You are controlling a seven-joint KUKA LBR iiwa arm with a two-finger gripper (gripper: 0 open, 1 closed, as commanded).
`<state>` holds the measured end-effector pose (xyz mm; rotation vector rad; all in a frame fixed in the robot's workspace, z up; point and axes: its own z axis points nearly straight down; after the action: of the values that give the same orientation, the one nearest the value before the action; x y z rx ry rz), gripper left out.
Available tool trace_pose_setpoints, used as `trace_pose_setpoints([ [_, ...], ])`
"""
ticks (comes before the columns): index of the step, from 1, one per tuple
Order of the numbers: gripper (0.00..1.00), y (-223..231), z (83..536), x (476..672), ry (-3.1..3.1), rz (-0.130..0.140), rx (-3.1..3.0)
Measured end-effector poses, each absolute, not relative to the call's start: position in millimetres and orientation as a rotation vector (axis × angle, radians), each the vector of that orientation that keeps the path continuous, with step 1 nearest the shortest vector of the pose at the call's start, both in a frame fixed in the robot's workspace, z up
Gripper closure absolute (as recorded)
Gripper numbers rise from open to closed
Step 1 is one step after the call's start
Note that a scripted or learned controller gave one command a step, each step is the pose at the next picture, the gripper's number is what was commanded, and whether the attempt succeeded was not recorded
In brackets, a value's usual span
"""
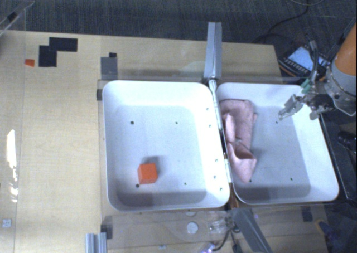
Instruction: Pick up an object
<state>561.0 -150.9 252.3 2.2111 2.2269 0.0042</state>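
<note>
**Operator:** What sits nearest the camera?

**Manual:** At the lower edge of the frame you see the front rims of the two bins. The left bin (pixel 111 135) holds an orange block (pixel 148 173) in its lower left area. The right bin (pixel 329 185) holds a pink cloth (pixel 239 135), crumpled along its left wall, next to the divider.

**Operator:** And the gripper?

**Manual:** The gripper (pixel 304 107) hangs at the upper right of the frame, over the right bin's far corner, well apart from the cloth. You cannot tell from this view whether it is open or closed. Nothing is visibly held.

**Operator:** What could go wrong?

**Manual:** Judge the cloth the likelier target. It lies against the wall; a descent too near the divider may strike the rim. Soft folds may slip out of the grip or yield only a thin pinch.

**Operator:** The surroundings?

**Manual:** You have a pale wooden bench (pixel 56 163) with black markers (pixel 54 50) at upper left, dark floor beyond, and cables at upper right.
</note>
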Motion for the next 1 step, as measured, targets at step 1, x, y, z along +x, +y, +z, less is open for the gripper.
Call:
trace_pose_setpoints([
  [1, 0.00, -150.5, 96.5, 611.5, 2.120, 0.008, 2.310],
])
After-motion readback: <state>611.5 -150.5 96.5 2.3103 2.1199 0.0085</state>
